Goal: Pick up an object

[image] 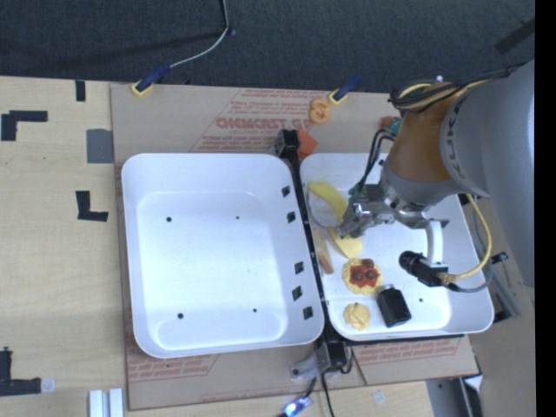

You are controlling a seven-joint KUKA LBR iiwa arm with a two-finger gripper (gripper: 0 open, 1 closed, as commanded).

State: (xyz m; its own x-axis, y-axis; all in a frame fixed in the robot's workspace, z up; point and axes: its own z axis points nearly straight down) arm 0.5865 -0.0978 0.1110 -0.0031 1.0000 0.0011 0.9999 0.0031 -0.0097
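Note:
In the right bin lie a yellow banana-like piece, a pale yellow wedge, a tan stick by the divider, a yellow tart with red berries, a small yellow pastry and a black block. My gripper hangs low over the bin's left part, its tips between the banana piece and the yellow wedge. Whether anything sits between its tips is not visible.
The left bin adjoins the right one along a black-clipped divider. An orange toy rests on the cardboard behind the bins. The grey and orange arm covers the right bin's far right part.

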